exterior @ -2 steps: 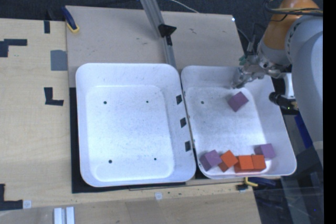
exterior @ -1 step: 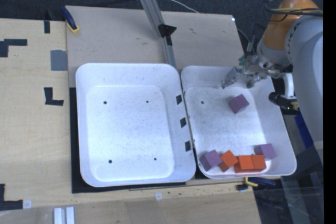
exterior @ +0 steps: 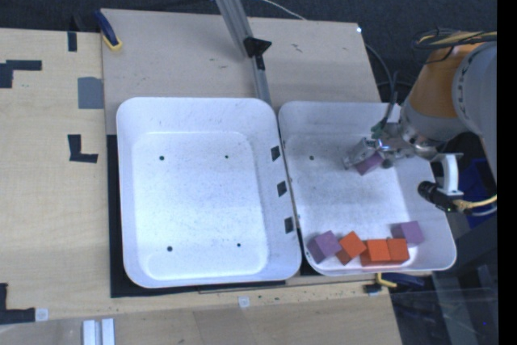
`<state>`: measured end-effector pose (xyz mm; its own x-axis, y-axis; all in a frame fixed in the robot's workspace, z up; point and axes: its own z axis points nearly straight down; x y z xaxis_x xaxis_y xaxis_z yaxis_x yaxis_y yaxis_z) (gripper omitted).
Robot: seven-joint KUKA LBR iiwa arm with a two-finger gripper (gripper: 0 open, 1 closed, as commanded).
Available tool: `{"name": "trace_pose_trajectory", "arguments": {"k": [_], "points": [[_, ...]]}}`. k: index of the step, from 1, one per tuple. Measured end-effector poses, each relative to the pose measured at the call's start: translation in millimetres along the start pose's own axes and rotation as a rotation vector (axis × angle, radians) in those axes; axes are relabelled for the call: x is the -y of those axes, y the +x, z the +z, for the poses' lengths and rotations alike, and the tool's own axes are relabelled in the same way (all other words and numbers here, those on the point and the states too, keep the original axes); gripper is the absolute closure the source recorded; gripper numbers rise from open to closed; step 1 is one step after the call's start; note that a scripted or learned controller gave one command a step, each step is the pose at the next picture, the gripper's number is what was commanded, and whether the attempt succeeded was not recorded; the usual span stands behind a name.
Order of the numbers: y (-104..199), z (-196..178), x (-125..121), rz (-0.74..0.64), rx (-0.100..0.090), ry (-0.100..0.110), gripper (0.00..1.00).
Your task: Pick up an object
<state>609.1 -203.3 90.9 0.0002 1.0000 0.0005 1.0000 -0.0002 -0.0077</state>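
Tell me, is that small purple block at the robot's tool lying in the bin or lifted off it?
Cannot tell. The small purple block sits at the tool over the right white bin.

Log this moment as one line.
claw over right bin | purple block between fingers | orange and purple blocks at bin's near edge

- Pale wooden bench (exterior: 48, 198), marked with dark tape patches.
- Bearing two shallow white bins side by side: left bin (exterior: 129, 174), right bin (exterior: 323, 121).
- Carrying a slanted metal pole (exterior: 229, 0) behind the bins.
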Motion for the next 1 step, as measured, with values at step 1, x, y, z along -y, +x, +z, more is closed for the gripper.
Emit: {"name": "trace_pose_trajectory", "arguments": {"k": [1], "points": [[1.1,-10.3,-2.8,-0.003,-0.001,-0.005,1.00]]}}
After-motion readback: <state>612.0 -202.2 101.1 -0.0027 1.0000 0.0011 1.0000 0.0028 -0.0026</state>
